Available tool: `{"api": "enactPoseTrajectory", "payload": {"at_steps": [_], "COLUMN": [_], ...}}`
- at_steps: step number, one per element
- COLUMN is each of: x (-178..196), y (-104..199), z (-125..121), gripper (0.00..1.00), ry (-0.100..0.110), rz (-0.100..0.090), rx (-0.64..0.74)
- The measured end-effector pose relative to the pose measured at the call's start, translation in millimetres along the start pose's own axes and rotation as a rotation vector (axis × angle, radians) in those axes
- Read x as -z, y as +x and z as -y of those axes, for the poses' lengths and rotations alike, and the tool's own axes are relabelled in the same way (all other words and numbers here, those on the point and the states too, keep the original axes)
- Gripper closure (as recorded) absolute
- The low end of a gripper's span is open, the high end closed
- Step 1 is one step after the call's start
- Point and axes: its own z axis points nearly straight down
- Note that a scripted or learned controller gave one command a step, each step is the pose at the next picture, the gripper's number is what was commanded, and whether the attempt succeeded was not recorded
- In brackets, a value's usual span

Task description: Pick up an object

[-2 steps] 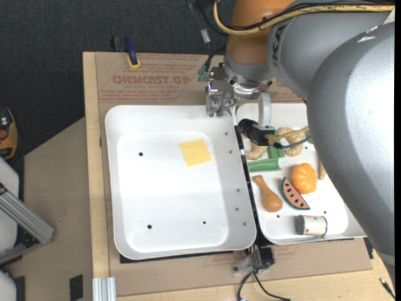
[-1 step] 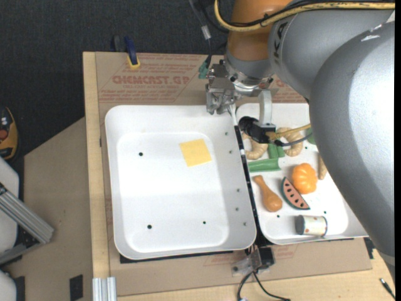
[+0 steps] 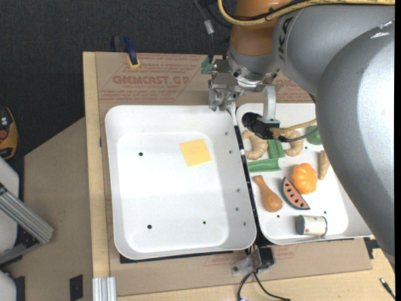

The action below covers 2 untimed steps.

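pincer (image 3: 223, 100) hung at 12 o'clock of the divider (image 3: 242, 162)
state cannot be told; the divider may be struck, nothing gripped.

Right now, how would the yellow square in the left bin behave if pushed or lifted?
The yellow square looks thin and flat: probably light, and hard to pinch. On the smooth floor of the left bin it would likely slide, not roll.
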Motion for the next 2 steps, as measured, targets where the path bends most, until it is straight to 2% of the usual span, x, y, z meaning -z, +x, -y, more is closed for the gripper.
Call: {"api": "enactPoseTrajectory", "payload": {"at_steps": [1, 2], "x": [14.7, 20.2], "y": [13.8, 15.0], "z": [0.1, 0.1], "gripper": [1.00, 1.00], "ry": [0.000, 0.000], "rz": [0.000, 0.000], "rx": [0.002, 0.001]}}
